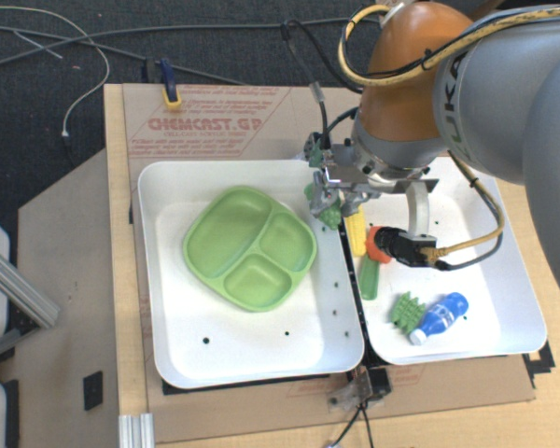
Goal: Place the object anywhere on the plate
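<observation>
Gripper: at the bins' shared edge, finger state cannot be told.
Plate: green, in left bin.

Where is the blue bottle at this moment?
The blue bottle lies in the right white bin, near its front edge. A small green object sits just to its left, and the divided green plate is in the left bin.

Bins: two, white, the left bin and right bin
Plates: one green plate
Bottles: one blue bottle
My arm: one
</observation>
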Controlling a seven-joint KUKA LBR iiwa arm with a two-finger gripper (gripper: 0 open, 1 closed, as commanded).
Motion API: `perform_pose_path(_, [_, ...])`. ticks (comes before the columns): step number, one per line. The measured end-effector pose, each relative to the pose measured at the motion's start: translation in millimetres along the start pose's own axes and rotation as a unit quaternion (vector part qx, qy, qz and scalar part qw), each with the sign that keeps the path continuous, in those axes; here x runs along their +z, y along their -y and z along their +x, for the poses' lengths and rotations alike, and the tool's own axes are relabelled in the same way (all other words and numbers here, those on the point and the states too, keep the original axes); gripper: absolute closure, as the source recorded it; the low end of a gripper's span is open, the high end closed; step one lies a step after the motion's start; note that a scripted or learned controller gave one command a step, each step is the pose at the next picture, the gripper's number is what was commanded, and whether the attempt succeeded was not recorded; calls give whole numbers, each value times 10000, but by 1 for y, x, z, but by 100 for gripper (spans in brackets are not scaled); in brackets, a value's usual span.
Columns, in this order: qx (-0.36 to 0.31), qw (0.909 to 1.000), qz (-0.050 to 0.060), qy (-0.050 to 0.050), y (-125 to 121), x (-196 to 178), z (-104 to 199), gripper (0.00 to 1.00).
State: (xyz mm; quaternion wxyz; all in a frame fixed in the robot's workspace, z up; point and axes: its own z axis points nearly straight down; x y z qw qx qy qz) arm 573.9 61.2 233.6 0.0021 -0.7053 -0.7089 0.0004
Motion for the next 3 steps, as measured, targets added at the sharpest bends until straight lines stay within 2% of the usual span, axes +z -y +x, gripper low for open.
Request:
perform_pose_path(1, [-4, 10000, 3, -1, 17, 0, 46, 100])
perform_pose_path(2, [19, 10000, 3, 7, 25, 0, 50, 100])
perform_pose_path(3, [27, 10000, 0, 7, 24, 0, 49, 0])
